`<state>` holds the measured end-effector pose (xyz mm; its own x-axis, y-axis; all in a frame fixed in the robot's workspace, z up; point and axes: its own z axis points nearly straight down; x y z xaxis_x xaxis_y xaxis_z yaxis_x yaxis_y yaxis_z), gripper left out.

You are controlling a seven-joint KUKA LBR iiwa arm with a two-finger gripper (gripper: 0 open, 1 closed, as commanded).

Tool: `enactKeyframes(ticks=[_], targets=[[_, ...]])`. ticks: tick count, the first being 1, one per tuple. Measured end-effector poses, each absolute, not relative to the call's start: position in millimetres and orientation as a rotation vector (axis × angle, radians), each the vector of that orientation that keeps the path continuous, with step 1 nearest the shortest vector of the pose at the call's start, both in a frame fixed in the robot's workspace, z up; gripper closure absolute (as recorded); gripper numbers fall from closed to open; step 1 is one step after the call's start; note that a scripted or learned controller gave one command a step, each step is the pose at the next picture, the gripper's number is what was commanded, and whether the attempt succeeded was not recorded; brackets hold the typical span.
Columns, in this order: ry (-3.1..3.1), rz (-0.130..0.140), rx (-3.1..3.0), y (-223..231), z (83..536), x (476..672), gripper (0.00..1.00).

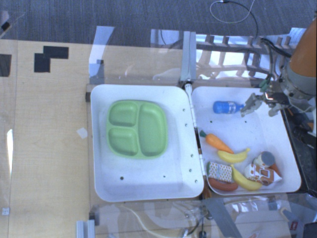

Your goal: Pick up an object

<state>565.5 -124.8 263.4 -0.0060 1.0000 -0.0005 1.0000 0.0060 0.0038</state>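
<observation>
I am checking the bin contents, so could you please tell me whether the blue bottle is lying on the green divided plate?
No, the blue bottle lies on the floor of the right bin, while the green divided plate sits in the left bin.

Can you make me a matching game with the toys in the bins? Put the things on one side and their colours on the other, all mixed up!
Things:
1. bottle
2. carrot
3. divided plate
4. sausage

Colours:
A. green
B. red
C. blue
D. orange

Right pairs: 1-C, 2-D, 3-A, 4-B.
</observation>
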Motion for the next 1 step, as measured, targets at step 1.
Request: enactKeyframes(ticks=[1], targets=[[2.116,0.003,2.319,-126.8,153.4,645.6,0.0]])
